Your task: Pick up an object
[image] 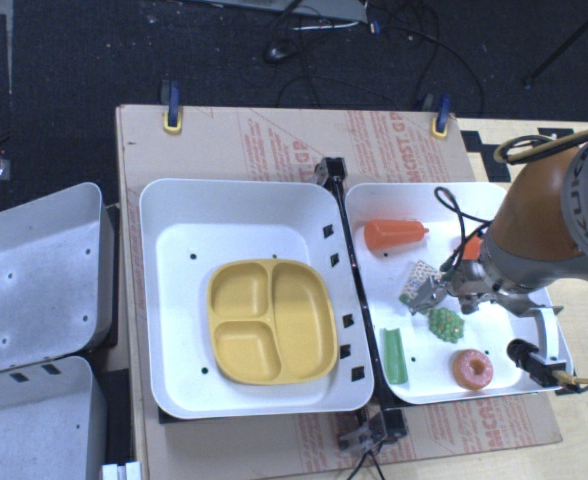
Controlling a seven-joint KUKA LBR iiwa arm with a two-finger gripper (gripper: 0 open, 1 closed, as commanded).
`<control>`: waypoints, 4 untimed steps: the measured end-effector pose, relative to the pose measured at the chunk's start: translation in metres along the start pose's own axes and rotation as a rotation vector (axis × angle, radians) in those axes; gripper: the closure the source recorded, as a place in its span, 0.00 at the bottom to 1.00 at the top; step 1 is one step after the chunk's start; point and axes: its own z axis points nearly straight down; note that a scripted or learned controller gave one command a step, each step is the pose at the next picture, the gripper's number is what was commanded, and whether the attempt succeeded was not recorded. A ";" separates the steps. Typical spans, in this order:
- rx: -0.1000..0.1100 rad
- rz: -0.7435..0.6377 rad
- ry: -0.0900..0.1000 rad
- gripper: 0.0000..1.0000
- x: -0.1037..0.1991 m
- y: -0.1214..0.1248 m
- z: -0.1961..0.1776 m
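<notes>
Cardboard [274, 138] under bins: red print, unreadable, mirrored.

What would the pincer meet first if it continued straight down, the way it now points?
Probably the green broccoli-like piece just under the pincer, or the bin floor beside it; depth is unclear from this slanted view.

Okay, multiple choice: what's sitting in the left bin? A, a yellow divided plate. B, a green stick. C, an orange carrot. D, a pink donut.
A: the yellow divided plate lies alone in the left bin, while the donut, carrot and green stick all lie in the right bin.
</notes>
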 end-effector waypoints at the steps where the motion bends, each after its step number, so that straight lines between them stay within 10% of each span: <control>1: 0.001 -0.001 0.000 0.00 0.000 0.000 0.022; 2: -0.001 0.001 0.000 1.00 0.001 0.000 0.011; 4: -0.005 -0.005 -0.001 1.00 0.008 -0.001 -0.096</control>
